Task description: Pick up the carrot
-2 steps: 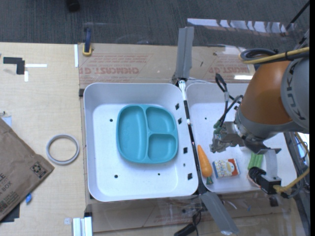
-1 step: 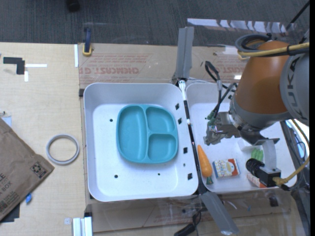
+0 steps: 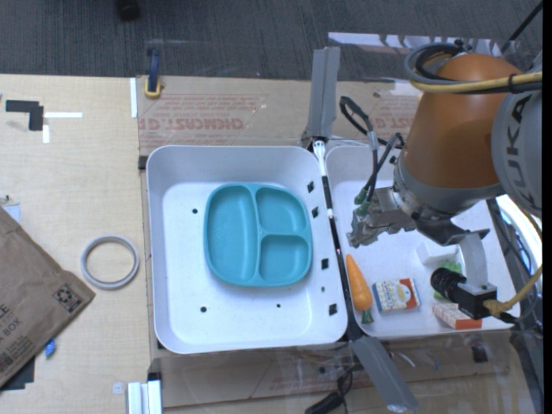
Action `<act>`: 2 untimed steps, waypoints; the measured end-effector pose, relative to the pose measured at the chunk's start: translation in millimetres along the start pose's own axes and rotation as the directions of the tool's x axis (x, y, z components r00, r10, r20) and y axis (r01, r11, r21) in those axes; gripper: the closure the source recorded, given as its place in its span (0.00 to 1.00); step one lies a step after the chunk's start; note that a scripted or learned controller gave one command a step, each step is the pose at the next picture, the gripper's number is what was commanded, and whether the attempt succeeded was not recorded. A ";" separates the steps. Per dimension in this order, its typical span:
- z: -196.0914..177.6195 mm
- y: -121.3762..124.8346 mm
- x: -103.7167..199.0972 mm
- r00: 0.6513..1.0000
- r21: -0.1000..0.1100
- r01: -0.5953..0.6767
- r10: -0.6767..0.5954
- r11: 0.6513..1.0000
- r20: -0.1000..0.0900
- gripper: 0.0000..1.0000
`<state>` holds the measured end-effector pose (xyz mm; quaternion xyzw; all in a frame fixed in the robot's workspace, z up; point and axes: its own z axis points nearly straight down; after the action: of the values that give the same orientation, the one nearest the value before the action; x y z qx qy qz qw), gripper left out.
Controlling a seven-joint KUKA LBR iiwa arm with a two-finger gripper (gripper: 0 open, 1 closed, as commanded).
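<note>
One carrot (image 3: 358, 282) | right bin (image 3: 509, 322), front-left corner, against wall | likely light, rigid, smooth | grip mid-body crosswise | claw (image 3: 365, 224) above, spread unclear.

Two white bins (image 3: 164, 257) are set side by side on a bench (image 3: 78, 197) covered with cardboard. A roll of tape (image 3: 109, 260) is laid left of them, and a brown cardboard box (image 3: 30, 304) is seen at the left edge.
</note>
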<state>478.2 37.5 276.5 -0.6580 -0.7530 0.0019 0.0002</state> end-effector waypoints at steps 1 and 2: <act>32.2 0.3 5.6 0.920 0.001 0.393 -0.393 0.920 -0.002 1.00; 86.9 44.5 9.3 0.924 0.001 0.382 -0.382 0.924 -0.001 1.00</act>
<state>520.8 52.4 189.5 -0.4987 -0.8668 0.0019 0.0014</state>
